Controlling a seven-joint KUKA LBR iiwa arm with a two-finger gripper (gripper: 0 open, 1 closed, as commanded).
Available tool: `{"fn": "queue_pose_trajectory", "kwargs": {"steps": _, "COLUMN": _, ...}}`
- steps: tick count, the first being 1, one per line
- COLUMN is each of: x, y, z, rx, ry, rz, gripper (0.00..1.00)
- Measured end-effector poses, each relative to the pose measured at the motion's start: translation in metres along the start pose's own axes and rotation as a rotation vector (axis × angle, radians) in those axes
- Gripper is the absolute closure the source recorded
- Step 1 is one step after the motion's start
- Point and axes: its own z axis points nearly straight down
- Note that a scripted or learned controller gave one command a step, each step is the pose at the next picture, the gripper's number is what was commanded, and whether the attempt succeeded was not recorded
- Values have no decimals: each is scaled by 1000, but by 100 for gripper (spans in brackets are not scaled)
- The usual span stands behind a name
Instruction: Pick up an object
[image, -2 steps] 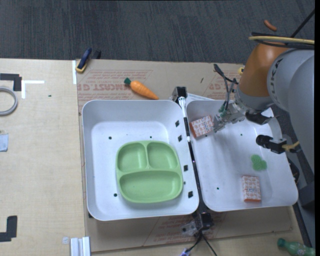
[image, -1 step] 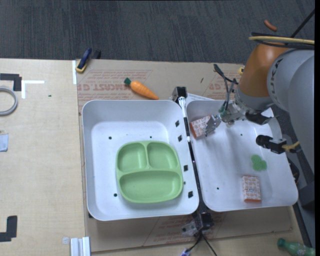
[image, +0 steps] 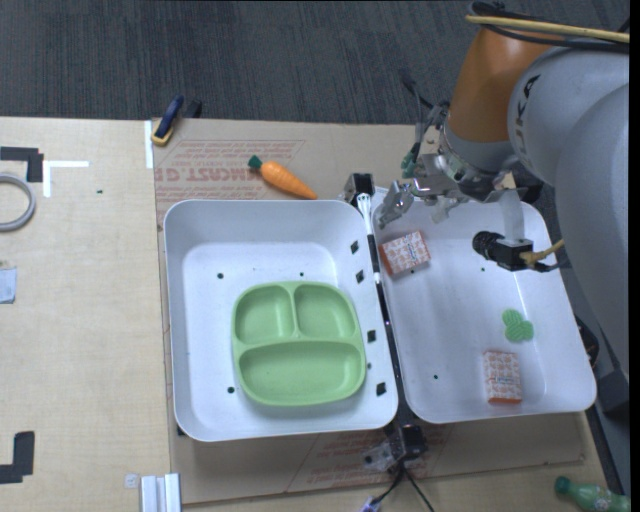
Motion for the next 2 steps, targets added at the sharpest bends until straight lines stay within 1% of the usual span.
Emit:
{"fn": "queue_pose_trajectory", "kwargs": {"steps": 1, "x": 3, "y": -54, "z": -8, "rx": 0, "ry": 0, "rz": -234, "gripper": 0}}
{"fn": "queue_pose_trajectory", "kwargs": {"steps": 2, "x": -21, "y": -137, "z": -16, "rx": 0, "ry": 1, "rz": -285, "gripper": 0}}
